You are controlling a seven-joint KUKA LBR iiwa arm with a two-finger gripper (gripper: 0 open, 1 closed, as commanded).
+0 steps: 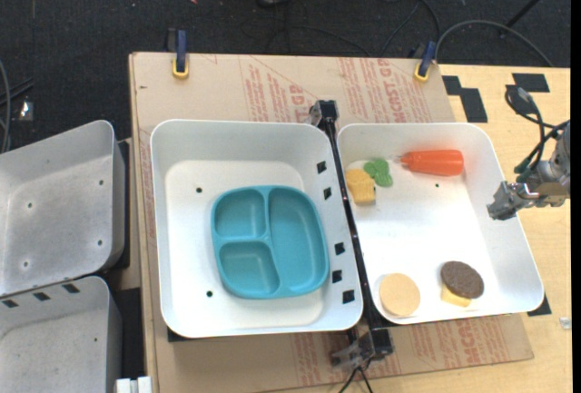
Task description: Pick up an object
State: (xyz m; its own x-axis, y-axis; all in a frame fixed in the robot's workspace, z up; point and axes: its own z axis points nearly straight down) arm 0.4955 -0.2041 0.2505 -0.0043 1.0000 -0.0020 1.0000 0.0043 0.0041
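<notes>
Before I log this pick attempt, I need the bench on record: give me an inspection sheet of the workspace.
Surface: cardboard-covered bench bearing left bin and right bin.
Job's things: in the right bin, toy carrot, green piece, yellow block, tan disc, brown cookie.
Clutter: teal divided tray in the left bin.
Grippers: gripper at the right bin's right rim, nothing seen held.
Cables: black cables on the floor behind.
Surroundings: spare white bins at left.
</notes>
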